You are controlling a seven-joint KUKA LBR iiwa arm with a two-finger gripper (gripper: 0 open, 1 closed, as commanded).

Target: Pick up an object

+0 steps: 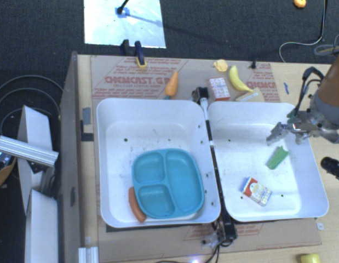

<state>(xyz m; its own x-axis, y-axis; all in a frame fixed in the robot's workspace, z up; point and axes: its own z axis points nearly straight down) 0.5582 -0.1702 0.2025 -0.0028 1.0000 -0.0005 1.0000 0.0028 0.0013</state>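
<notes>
The end effector [280,134] hovers released, holding nothing, just above the green block [277,158] in the right bin [317,201]; next, I judge, it descends and clenches.

— How is the light?
— Even and bright from overhead; both white bins [158,114] nearly wash out, and a shiny sheet [125,15] at upper left glares.
— Sharpness?
— Soft throughout, with faint shadows under objects.

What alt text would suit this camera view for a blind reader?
A grey robot arm's gripper hovers over the right white bin, above a green block and a small red-and-white carton. The left white bin holds a blue divided plate.
</notes>
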